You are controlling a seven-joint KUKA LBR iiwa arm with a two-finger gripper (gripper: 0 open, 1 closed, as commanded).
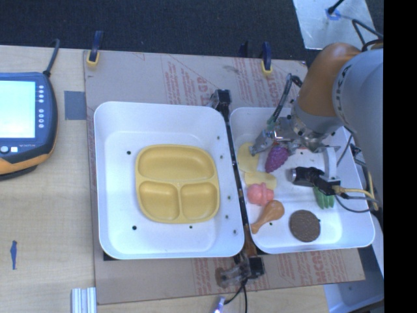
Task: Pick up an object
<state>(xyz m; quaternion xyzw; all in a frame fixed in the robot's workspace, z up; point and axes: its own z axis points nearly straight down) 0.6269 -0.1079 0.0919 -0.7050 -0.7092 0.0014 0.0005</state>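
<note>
Camera view, right bin [352, 237]: hand [281, 142] low over purple toy grapes [276, 156] beside yellow piece; finger spacing impossible to tell. Likely light, hard plastic, bumpy, apt to roll or slip; best pinched across the narrow middle

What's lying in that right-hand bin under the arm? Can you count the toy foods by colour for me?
Purple: 1, grapes
Pink: 1, lumpy piece
Orange-tan: 1, drumstick
Brown: 1, round cookie
Green: 1, small piece
Pale yellow: 1, flat piece, partly covered
Total: 6
</note>
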